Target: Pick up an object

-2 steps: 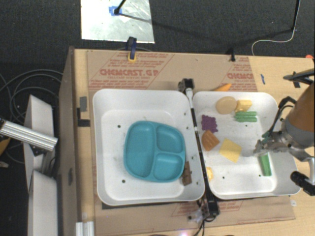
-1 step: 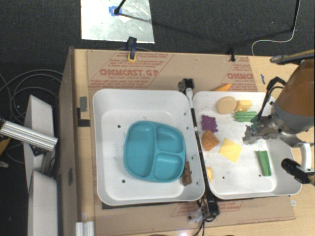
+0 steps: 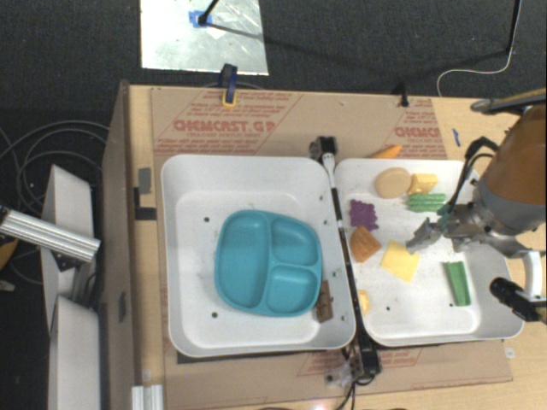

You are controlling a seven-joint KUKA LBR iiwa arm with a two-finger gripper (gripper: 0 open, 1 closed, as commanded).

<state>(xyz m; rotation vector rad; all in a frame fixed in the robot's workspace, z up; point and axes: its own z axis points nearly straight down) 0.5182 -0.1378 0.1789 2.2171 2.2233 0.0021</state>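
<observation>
A brown cardboard sheet [image 3: 256,118] printed with red lettering covers the bench, and on it sit two shallow white bins side by side, with dark carpet beyond and a shiny foil-like square [image 3: 203,24] lying on the floor at the far side. The left bin [image 3: 192,203] holds a teal divided plate [image 3: 267,263]. The right bin [image 3: 427,314] holds toy food: a tan round piece [image 3: 393,182], a yellow chunk [image 3: 423,182], a green ridged piece [image 3: 426,201], a purple cluster [image 3: 363,213], an orange-brown piece [image 3: 365,245], a yellow wedge [image 3: 400,261] and a green stick [image 3: 457,282]. The gripper [image 3: 420,236] hovers low just above and beside the yellow wedge, nothing visibly between its fingers; I cannot tell how far apart they stand. Cables [image 3: 34,156] coil at left.
</observation>
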